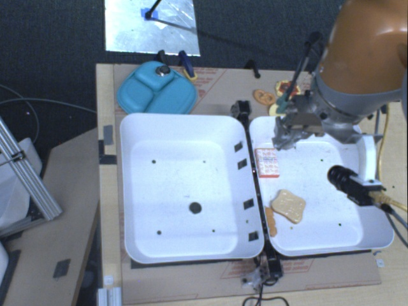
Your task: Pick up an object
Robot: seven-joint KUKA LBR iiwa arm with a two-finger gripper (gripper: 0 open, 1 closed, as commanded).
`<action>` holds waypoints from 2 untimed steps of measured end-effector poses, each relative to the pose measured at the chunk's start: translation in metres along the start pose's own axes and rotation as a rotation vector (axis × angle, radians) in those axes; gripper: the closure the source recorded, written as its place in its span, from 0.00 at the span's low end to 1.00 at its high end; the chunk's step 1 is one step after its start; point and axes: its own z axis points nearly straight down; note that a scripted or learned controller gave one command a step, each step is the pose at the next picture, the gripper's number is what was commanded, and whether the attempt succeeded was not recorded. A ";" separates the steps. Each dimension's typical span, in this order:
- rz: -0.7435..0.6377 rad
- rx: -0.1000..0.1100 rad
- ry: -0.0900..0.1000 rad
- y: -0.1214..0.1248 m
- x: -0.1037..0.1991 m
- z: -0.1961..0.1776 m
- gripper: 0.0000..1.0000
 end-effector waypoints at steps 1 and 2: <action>0.009 0.008 -0.003 -0.013 -0.032 -0.044 1.00; 0.008 0.025 -0.005 -0.017 -0.045 0.072 1.00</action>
